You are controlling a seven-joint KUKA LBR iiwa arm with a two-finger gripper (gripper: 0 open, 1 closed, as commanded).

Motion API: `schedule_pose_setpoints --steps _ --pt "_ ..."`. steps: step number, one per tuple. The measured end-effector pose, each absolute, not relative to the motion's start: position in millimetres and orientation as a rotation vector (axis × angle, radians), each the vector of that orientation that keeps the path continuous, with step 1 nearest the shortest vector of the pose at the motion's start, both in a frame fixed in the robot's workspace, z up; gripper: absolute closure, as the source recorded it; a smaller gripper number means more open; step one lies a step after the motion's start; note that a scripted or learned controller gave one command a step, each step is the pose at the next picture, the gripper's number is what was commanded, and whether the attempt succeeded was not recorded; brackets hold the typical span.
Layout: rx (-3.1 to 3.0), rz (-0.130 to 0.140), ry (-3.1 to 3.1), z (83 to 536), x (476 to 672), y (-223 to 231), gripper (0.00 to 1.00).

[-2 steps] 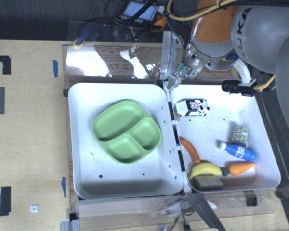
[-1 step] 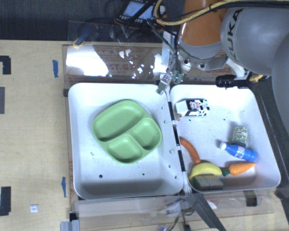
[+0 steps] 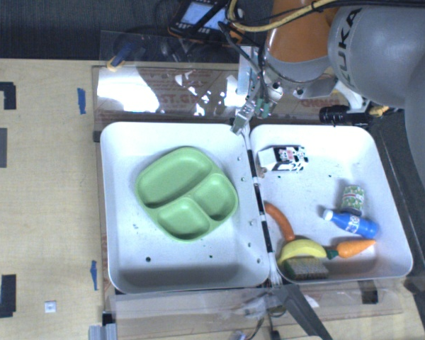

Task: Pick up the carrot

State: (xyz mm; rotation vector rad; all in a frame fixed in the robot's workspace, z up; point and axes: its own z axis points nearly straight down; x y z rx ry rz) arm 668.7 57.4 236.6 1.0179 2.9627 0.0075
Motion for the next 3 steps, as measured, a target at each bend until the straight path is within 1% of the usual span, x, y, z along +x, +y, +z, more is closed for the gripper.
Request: schedule_pose_setpoints --steps 1,2,3 --pt "0.917 0.002 3.003 236 649.4 75 1.0" --pt "1.038 0.002 2.963 215 650.4 27 1.0" --pt "1.036 0.007 2.958 226 651.8 27 1.0"
